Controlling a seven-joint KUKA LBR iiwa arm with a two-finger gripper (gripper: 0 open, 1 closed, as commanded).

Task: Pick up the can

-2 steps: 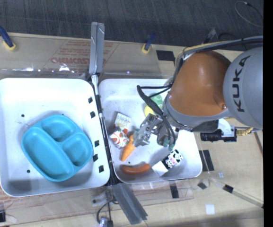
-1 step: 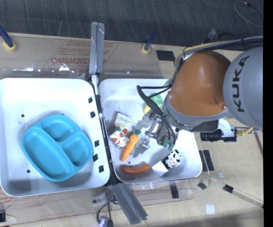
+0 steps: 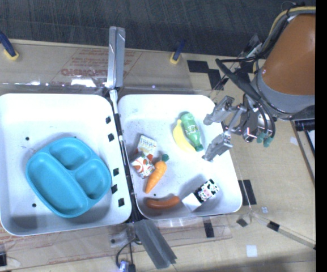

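- Nearest the camera, at the front of the right bin, lies a brown sausage, and just to its right a small white carton with black cow patches.
- Above the sausage, an orange carrot lies slanted, its green top pointing up and to the right.
- Touching the carrot's left side is the can, a small one with a white and red label (lying on its side, as far as can be told), near the bin's left wall.
- Just above the can sits a small pale packet with some green print.
- Farther right in the same bin, a yellow banana lies with a green bottle resting against its right side.
- The gripper hangs over the right edge of the right bin, well apart from the can; its two grey fingers are spread wide with nothing between them.
- Behind it the arm's orange band shows at the upper right.
- The left bin holds a blue divided plate with three compartments.
- Both bins rest on the counter, and a blue clamp sits at its far left corner.
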